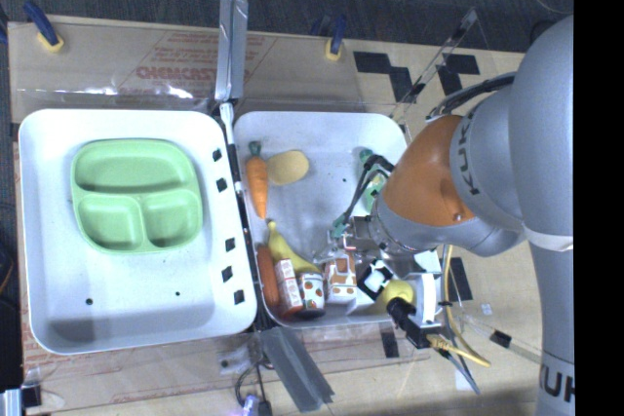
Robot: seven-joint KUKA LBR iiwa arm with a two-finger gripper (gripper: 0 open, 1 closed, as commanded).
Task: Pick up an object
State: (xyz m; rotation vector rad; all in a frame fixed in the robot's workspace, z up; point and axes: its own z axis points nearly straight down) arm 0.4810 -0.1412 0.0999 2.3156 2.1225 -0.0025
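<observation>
Cartons crowd the nearest wall of the right bin (390, 127): 2 small juice boxes (300, 292) at its 6 o'clock edge, a third carton (340, 280) just beside them; the gripper (353, 260) hangs low over this cluster, plausibly aiming for a pick here; whether it is wide, narrow or holding anything I cannot tell; a yellow piece (397, 291) lies at 4 o'clock; a banana (281, 248) rests beside the boxes; farther off, a carrot (256, 184) hugs the 9 o'clock wall, a potato (288, 168) toward 11 o'clock; the left bin (49, 317) bears a green divided tray (136, 193).
</observation>
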